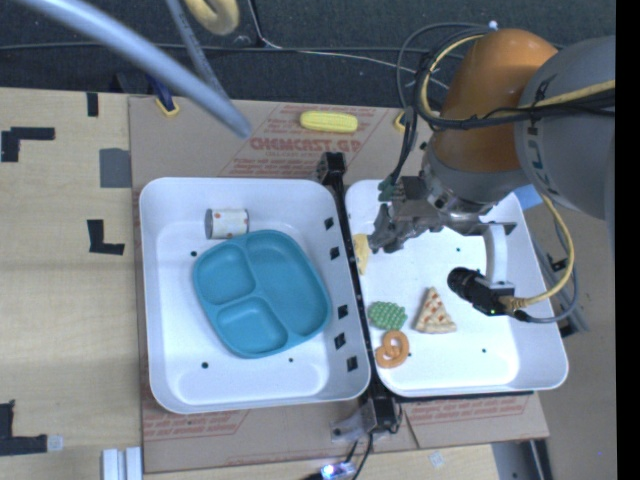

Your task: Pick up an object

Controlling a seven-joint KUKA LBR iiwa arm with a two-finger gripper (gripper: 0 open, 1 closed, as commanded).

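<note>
Blue tray [262, 294] in left bin [165, 368]; pizza slice [434, 312] in right bin [530, 368].

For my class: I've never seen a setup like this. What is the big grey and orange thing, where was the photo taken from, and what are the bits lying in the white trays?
The grey and orange shape is a robot arm reaching in from the right. Its gripper, a two-finger claw, hangs over the right bin. Whether it holds anything is not clear. The camera is fixed above the bench, looking down at a slant.

The left bin holds a blue divided plate and a small white can. The right bin holds toy food: a pizza slice, a green piece and an orange pretzel. A yellow corn cob lies on the cardboard behind the bins.
</note>
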